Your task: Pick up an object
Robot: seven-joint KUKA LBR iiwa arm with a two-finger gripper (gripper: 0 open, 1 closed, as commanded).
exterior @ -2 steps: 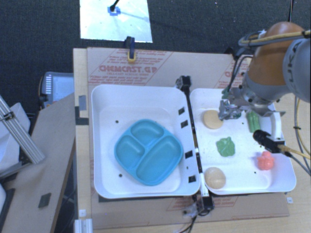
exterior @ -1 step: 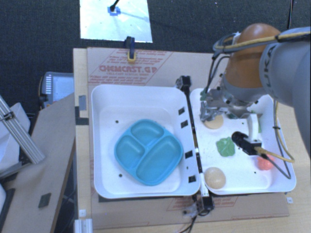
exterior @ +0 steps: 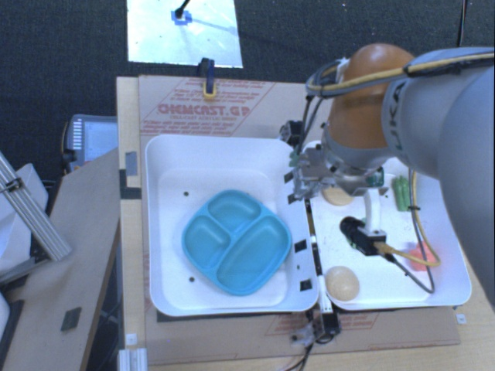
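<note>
You see the arm (exterior: pixel 433 99) cut off at the right edge, its wrist covering the gripper and part of a tan object (exterior: pixel 337 196). A green item (exterior: pixel 401 192) and a pink one (exterior: pixel 418 253) sit half hidden behind cables.

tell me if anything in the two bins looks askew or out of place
Nothing looks spilled or damaged. The blue divided plate lies flat in the left bin, turned at a slant to its walls. In the right bin a tan ball rests near the front corner, with a green item farther back.
</note>
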